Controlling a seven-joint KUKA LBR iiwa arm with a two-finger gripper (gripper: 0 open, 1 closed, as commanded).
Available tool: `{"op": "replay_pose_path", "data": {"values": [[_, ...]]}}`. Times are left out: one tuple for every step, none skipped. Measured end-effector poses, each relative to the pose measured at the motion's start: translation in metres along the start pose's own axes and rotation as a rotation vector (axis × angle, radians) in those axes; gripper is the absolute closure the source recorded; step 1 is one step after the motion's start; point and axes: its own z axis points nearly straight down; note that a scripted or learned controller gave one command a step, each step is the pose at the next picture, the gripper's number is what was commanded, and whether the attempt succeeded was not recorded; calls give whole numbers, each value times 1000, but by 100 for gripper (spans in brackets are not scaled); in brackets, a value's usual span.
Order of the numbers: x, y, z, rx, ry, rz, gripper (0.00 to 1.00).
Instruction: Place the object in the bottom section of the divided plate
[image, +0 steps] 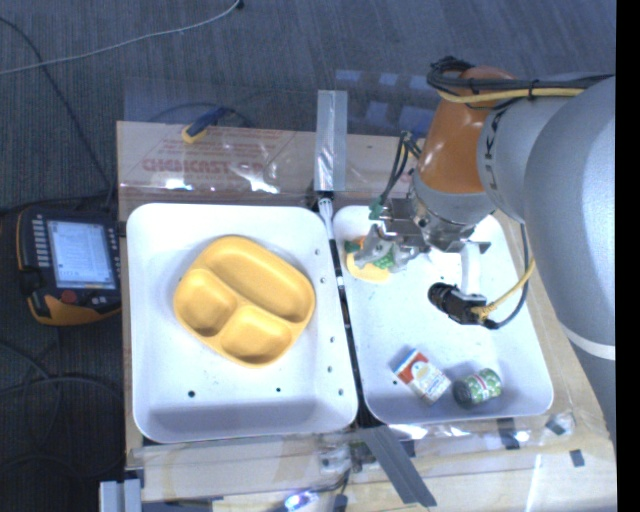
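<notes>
Nearest the camera, at about five o'clock in the right bin (520, 395), a small carton (421, 376) and a green can (478, 387) lie side by side, well clear of the arm. At nine o'clock the yellow divided plate (243, 298) sits mid-left bin (160, 400), its sections bare, so delivery is not yet done. Farthest back, at one o'clock, the gripper (383, 247) sits low over a yellow-green object (368, 264) by the right bin's top-left corner, probably for a grasp, but I cannot tell whether it is open or closed.
</notes>
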Motion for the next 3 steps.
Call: {"op": "replay_pose_path", "data": {"values": [[92,-48,-7,2,3,121,100],[92,-48,-7,1,3,121,0],[112,26,-107,-3,-1,41,0]]}}
